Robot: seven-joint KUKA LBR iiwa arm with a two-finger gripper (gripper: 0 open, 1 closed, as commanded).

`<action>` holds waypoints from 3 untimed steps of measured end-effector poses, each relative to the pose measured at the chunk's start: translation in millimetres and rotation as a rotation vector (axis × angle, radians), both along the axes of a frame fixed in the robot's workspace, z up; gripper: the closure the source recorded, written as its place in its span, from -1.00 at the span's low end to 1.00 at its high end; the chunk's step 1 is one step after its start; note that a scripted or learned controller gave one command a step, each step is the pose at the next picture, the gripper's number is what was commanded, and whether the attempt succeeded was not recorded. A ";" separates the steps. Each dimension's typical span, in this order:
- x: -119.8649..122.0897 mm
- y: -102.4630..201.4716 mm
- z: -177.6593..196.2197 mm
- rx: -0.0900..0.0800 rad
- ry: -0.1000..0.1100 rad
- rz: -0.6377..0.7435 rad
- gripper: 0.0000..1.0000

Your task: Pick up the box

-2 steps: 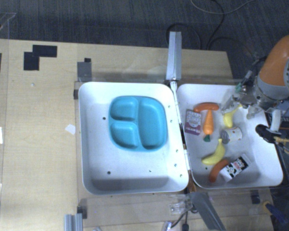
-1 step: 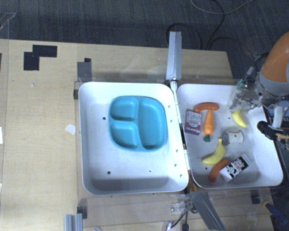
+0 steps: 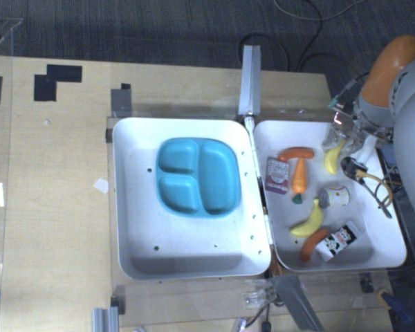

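At the right bin's (image 3: pixel 399 251) left wall lies the box (image 3: pixel 278 175), flat, its long axis running up and down the view. From the gripper (image 3: pixel 351 142) it lies well to the left. The gripper's opening I cannot tell. This bin also holds a carrot (image 3: pixel 299 176), two bananas (image 3: pixel 309 222) and a carton (image 3: pixel 339 241). Beside it, the left bin (image 3: pixel 135 206) holds a blue tray (image 3: pixel 198 176).

One camera sits high above the bench (image 3: pixel 48 206) and looks down at a slant. It is far enough back to take in both white bins whole, the left bin (image 3: pixel 128 206) and the right bin (image 3: pixel 384 251), side by side. The dark floor (image 3: pixel 159 19) shows along the top. The arm (image 3: pixel 404 109) comes in from the right side.
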State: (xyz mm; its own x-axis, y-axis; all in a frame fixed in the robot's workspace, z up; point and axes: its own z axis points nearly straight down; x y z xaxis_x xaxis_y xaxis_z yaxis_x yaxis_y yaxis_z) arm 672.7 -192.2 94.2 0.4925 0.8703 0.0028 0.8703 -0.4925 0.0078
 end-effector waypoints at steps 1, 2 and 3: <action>2.6 1.8 13.1 -0.002 -0.006 0.008 1.00; -1.7 30.1 -0.6 -0.006 0.002 0.053 1.00; -2.2 7.8 130.5 0.000 0.001 -0.008 1.00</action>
State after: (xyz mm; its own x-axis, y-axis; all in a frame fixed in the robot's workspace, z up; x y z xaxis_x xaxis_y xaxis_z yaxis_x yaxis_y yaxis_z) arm 670.5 -184.4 224.7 0.4991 0.8666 0.0021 0.8665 -0.4991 0.0068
